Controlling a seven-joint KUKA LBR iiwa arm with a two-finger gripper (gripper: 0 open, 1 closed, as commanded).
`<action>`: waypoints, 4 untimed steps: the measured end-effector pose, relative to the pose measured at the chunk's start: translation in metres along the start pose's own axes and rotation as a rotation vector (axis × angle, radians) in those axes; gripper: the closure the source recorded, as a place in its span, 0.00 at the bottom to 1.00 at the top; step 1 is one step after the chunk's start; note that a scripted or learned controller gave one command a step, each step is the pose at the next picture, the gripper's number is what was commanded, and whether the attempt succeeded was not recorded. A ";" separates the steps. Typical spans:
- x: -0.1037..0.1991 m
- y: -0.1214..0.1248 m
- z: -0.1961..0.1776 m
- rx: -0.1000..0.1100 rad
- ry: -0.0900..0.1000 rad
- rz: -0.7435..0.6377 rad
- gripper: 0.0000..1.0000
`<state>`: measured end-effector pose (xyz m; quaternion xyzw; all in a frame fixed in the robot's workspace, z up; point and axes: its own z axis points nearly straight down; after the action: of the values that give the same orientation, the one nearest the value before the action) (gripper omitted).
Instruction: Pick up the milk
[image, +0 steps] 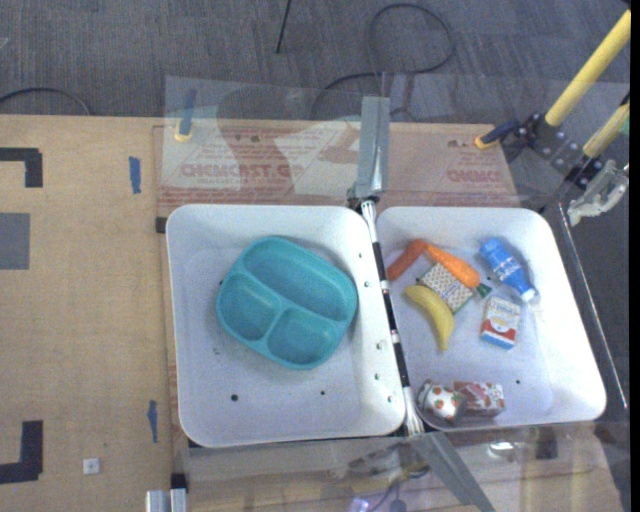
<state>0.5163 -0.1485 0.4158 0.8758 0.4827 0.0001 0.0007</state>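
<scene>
Milk carton (501, 321) lies untouched in the right bin (575, 385).
Blue bottle (505, 266) at its 12 o'clock, banana (432, 314) at 9; gripper (596, 195) at 1, claw state unclear.

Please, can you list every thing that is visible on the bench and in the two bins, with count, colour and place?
Shallow white plastic bins: 2, white, side by side on the bench.
Teal divided plastic plate: 1, teal, middle of the left bin.
Orange toy carrots: 2, orange, top left of the right bin, touching at a point.
Yellow toy banana: 1, yellow, left part of the right bin.
Small checkered packet: 1, brown and white, between carrots and banana.
Blue plastic bottle: 1, blue, top right of the right bin.
Small red and white milk carton: 1, below the bottle.
Red and white printed can: 1, lying at the right bin's bottom edge.
Hand: 1, pale, outside the right bin, upper right.
</scene>
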 end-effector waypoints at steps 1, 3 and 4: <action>-0.075 0.004 -0.011 0.000 -0.001 0.251 0.00; -0.074 0.004 -0.021 0.000 -0.002 0.249 0.00; -0.049 0.029 -0.019 0.001 0.000 0.275 0.00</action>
<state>0.5144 -0.2050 0.4348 0.9338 0.3579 -0.0001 0.0005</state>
